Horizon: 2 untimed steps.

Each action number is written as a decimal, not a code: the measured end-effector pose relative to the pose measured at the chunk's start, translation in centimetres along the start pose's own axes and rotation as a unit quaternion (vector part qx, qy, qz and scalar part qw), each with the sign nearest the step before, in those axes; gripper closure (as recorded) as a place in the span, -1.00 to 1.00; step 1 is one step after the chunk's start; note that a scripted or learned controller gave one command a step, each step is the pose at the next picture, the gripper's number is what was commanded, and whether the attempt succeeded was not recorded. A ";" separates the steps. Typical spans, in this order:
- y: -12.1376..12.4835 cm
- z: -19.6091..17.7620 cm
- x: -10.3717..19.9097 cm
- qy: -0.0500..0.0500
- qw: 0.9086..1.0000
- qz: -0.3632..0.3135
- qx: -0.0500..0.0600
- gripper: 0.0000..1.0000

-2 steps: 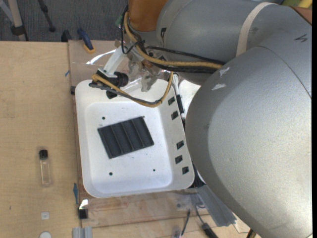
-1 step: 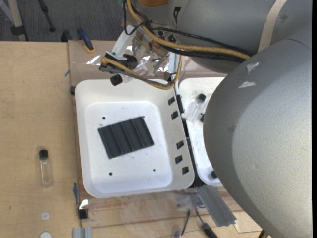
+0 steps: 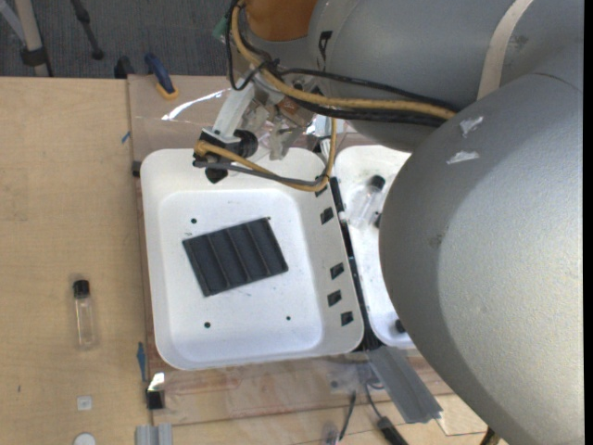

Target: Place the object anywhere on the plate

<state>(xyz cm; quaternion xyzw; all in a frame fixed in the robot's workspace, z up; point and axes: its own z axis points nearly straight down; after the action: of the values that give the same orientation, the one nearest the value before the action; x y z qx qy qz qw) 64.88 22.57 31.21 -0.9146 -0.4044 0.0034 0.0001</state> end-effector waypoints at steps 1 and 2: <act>0.9 -3.3 1.0 0.002 0.998 -0.063 -0.002 1.00; 1.2 3.0 1.2 0.000 0.999 -0.042 0.000 1.00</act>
<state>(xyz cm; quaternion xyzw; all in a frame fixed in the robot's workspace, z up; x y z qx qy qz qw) 66.53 22.67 28.18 -0.8968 -0.4425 0.0035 0.0002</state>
